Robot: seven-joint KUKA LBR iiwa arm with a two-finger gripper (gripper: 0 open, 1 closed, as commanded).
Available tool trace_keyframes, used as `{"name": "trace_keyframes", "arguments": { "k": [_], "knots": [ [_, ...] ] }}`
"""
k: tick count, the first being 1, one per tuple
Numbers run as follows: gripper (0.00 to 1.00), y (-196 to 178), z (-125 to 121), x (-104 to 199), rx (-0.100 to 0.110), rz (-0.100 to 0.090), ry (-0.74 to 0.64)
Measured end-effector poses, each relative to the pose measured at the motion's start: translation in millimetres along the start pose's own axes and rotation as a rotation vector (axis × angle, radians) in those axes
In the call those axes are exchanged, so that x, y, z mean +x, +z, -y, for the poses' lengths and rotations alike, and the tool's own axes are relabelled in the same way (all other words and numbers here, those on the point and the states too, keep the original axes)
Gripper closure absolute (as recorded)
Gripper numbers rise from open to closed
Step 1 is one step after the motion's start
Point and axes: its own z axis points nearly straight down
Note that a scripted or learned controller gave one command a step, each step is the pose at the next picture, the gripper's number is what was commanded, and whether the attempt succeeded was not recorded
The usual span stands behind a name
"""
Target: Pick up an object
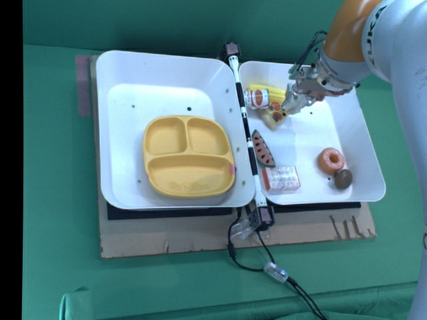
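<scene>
Nearest lie the small carton [281, 178], kiwi [343, 179] and doughnut [331, 160], with the watermelon slice [263, 149] beside. Farther back, the gripper [291, 107] hangs right over a yellow toy [273, 117]; whether it is gripping that toy I cannot tell. Judged: grasp stage, calling for a firm hold, then lift.
</scene>
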Motion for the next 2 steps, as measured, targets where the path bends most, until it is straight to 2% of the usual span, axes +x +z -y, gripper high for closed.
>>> {"name": "trace_keyframes", "arguments": {
  "k": [1,2],
  "knots": [
    [0.00,0.0,0.0,0.0,0.000,0.000,0.000],
    [1.00,-16.4,-3.5,-2.2,-0.014,0.003,0.006]
  ]
}}
